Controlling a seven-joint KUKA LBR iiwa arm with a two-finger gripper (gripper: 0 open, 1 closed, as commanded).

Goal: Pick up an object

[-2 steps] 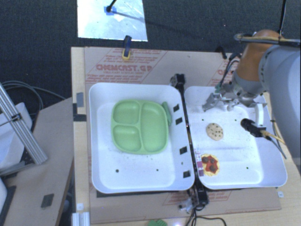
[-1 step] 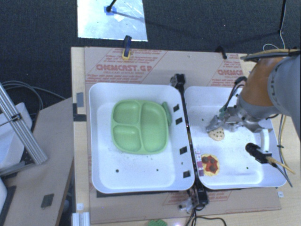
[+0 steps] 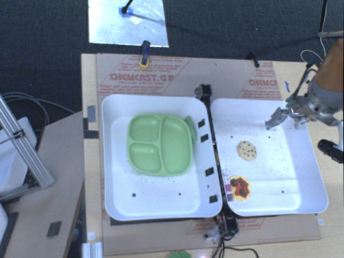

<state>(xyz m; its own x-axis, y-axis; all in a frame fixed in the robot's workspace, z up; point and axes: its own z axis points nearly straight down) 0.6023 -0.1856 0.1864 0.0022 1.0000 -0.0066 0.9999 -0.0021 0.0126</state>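
We see the end effector [image 3: 275,120] hanging over the upper part of the right bin [image 3: 309,160], nothing between its fingers; whether it is released or clenched we cannot tell at this angle. Candidate objects lie in that bin: a cookie [image 3: 246,150] near the middle left, well apart from the end effector, and a flat pizza slice [image 3: 239,187] lower down, just beside the divider between bins. The left bin [image 3: 115,144] carries a green tray [image 3: 160,144]. Risks, as we judge them: both items are thin and lie flat on the floor of the bin, so a descent stopping high would close on air, and one off-centre would push the cookie sideways. The pizza slice sits close to the wall, where a finger could strike the rim.
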